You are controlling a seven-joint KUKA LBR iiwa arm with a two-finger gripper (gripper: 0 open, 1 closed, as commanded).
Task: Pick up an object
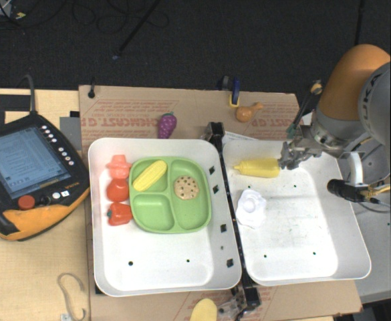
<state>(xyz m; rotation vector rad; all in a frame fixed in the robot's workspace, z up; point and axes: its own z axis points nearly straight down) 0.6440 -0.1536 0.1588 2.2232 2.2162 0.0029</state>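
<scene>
Claw [290, 155] at right end of yellow bottle [256, 168]; bottle's long axis runs leftward from claw; claw opening, hold: cannot tell.

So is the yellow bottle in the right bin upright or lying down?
Lying down: the yellow bottle lies lengthwise on the right bin floor, beside the tool.

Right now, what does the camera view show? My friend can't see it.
The robot's tool reaches down to a yellow bottle in the right bin, beside a white crumpled thing. The left bin holds a green tray with toy corn and a cookie.
</scene>
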